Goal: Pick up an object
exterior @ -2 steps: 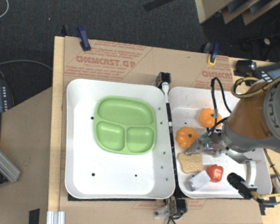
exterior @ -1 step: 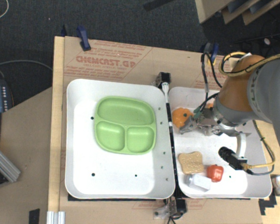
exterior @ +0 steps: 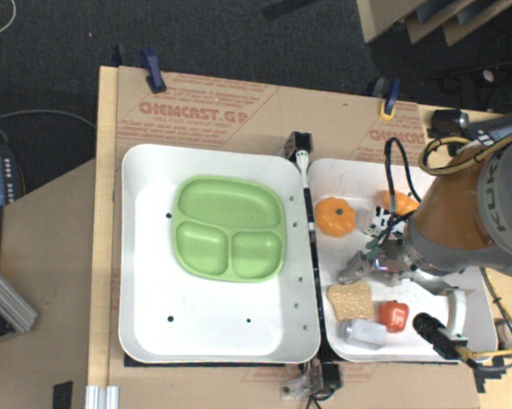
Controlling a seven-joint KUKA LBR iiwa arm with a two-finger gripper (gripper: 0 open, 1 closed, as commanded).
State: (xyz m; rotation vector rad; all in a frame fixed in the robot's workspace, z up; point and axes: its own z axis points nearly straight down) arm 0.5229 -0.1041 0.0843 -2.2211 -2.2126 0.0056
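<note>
My gripper (exterior: 360, 267) hangs low in the right bin (exterior: 347, 176), just above a tan slice of bread (exterior: 351, 299) and below a round orange fruit (exterior: 335, 217). A red object (exterior: 393, 315) lies right of the bread, and a pale translucent piece (exterior: 365, 332) sits at the bin's front. Behind the arm, a second orange item (exterior: 402, 203) and a small black-and-white item (exterior: 380, 221) are partly hidden. Nothing can be made out in the gripper's grasp.
The left bin (exterior: 140, 305) holds a green divided plate (exterior: 230, 227) in its upper half. A raised rim (exterior: 310, 248) separates the two bins. The arm's bulky grey and orange wrist (exterior: 469, 218) covers the right bin's right side.
</note>
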